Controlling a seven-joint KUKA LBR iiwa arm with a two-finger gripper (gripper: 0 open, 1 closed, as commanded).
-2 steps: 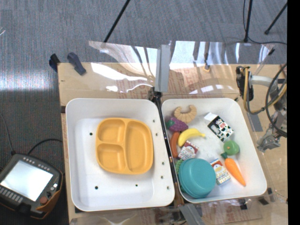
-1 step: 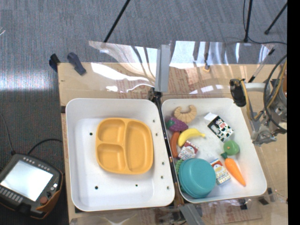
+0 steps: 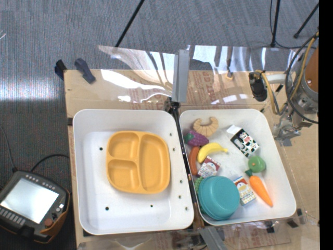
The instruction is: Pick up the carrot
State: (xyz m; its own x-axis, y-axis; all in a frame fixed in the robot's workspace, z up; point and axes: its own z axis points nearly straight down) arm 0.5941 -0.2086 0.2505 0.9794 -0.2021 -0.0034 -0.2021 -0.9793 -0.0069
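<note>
Resting on bench [image 3: 125, 90], bins [image 3: 88, 124] above grey carpet [image 3: 78, 20].

Arm at frame's right edge, end effector [image 3: 287, 132] low by the wrist, fingers' state unclear.

Grey arm with orange band [image 3: 310, 82] is getting cut off by the right edge; its finger state is unreadable. Round teal plastic bowl [image 3: 219, 197] is covering part of a small green item [image 3: 197, 183]. Print on the white carton [image 3: 244, 141] is too small to read.
</note>
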